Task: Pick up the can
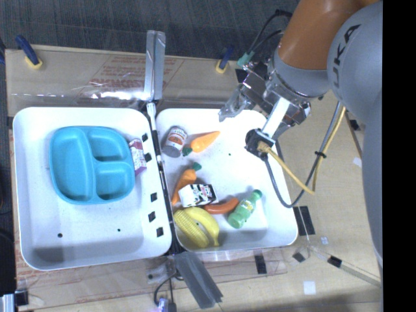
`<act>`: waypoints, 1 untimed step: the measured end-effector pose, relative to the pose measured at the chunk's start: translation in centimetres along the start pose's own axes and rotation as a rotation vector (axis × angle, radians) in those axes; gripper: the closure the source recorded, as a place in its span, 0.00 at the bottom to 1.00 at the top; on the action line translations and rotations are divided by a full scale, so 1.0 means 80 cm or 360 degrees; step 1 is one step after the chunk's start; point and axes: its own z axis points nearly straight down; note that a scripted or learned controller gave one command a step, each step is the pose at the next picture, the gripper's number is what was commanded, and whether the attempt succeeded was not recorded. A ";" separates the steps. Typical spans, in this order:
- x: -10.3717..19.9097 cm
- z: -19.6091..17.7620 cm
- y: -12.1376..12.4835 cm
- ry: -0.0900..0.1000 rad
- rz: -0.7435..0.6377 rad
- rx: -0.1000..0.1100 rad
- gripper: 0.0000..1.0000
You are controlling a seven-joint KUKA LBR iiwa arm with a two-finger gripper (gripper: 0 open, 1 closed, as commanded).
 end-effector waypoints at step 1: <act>0.115 0.040 0.068 0.0000 -0.0537 0.0000 0.00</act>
